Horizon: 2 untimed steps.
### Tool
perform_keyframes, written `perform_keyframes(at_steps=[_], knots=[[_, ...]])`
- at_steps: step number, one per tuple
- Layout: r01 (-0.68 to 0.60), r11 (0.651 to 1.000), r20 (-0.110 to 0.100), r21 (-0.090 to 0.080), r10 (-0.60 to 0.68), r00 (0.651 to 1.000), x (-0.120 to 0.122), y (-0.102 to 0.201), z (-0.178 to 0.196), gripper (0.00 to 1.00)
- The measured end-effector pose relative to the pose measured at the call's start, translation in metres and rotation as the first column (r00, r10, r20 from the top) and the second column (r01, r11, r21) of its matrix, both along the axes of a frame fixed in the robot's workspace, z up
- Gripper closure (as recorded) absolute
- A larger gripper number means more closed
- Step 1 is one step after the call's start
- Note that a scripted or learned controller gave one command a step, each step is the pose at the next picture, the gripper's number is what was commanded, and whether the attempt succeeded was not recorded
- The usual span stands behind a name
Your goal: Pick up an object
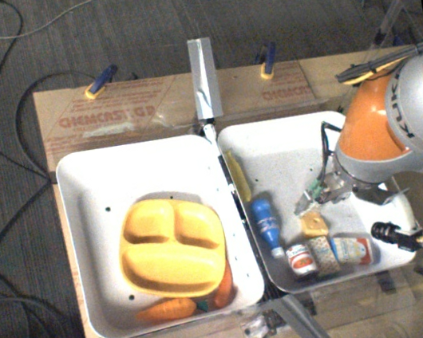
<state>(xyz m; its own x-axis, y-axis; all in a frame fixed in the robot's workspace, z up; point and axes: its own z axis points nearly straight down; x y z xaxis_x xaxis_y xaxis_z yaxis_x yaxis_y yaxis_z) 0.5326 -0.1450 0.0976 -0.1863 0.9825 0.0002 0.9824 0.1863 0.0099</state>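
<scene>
While lowered over the right-hand shallow white bin (287, 138): grey two-finger pincer (317, 192), finger state impossible to tell. Just below pincer: small tan wedge-shaped block (314, 224). Lower left of pincer: blue plastic bottle (267, 225). Far left, in the left-hand bin (85, 186): yellow moulded plastic tray (173, 246).

Gripper (317, 192) low in the right bin (271, 141) above a yellow wedge (314, 224), blue bottle (267, 225) alongside, yellow tray (173, 246) left.
</scene>
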Motion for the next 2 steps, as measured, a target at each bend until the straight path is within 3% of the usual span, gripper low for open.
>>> perform_keyframes(at_steps=[1,2], knots=[[-0.016,1.0,-0.013,-0.004,0.016,1.0,0.0424,0.0666,0.0896,1.0],[-0.015,1.0,-0.014,-0.005,0.015,1.0,0.0423,0.0661,0.0896,0.0]])
